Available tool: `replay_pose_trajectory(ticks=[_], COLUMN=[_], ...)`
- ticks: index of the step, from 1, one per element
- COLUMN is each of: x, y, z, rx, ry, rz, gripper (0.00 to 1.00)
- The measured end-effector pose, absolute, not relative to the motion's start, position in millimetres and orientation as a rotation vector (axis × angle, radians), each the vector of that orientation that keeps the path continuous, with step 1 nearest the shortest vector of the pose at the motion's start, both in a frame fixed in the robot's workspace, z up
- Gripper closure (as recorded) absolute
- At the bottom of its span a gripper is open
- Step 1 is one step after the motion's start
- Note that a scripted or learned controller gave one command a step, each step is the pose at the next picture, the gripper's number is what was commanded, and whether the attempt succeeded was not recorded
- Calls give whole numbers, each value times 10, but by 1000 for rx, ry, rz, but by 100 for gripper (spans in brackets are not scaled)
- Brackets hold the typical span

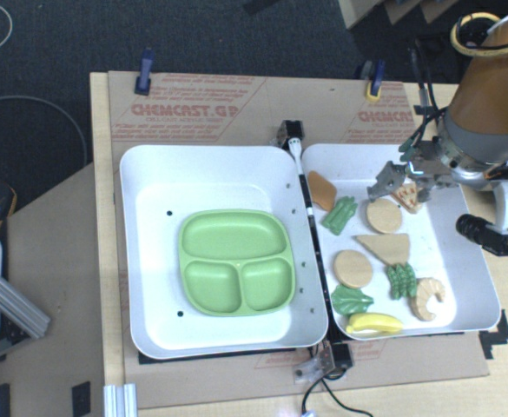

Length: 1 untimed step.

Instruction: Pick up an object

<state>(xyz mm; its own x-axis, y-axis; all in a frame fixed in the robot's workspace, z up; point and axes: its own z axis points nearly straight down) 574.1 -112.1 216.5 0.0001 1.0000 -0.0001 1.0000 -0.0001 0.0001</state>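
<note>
The right bin (471, 276) holds several toy foods: an orange-brown wedge (321, 191), a green pod (340, 214), two round tan cookies (384, 216) (353, 268), a tan triangular slice (386, 248), a dark green piece (401, 280), a beige shrimp-like piece (428, 298), a green leaf (351, 301) and a yellow banana (375, 323). My gripper (404, 185) hangs at the bin's far side, open, its fingers spread over a small brown waffle-like cracker (407, 200). The cracker lies on the bin floor under them.
The left bin (149, 233) holds a green divided plate (236, 261). A black bar (304, 198) runs along the divide between the bins. The arm's body (488, 102) covers the right bin's far right corner. Blue clamps (144, 71) (374, 81) grip the board's far edge.
</note>
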Motion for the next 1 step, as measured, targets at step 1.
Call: replay_pose_trajectory(ticks=[1], x=[5306], y=[-1717], z=[796], rx=[2235], ry=[2217], rz=[-2], gripper=[0])
